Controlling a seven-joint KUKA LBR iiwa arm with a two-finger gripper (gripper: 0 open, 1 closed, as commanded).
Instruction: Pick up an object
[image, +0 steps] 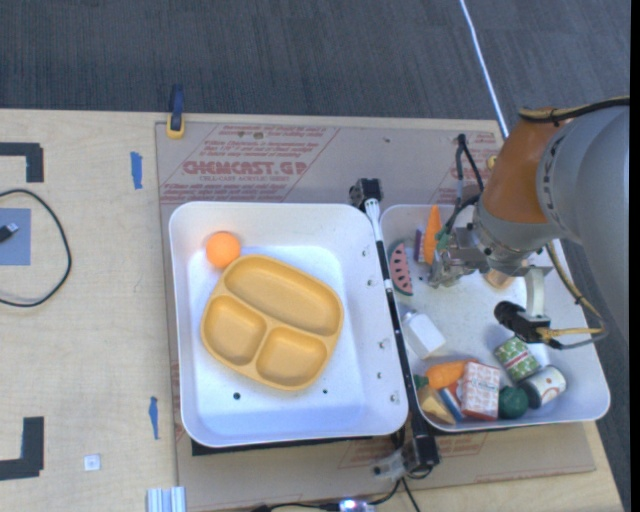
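My gripper (443, 266) hangs low over the far left part of the right bin (470, 312), with the grey arm and its orange band coming in from the right. An orange carrot (431, 231) stands just behind it and a watermelon slice (402, 268) lies just to its left. Nothing can be made out in its grasp. A white block (424, 333) lies nearer the front. Several small things crowd the bin's front edge: an orange piece (446, 375), a red and white box (480, 389), a green patterned can (515, 355) and a dark green ball (514, 402).
The left bin (190, 300) holds a yellow divided plate (272, 320) and an orange ball (222, 248) at its far left corner. A small pale can (548, 381) lies at the right bin's front right. A black cable loops on the bench at far left.
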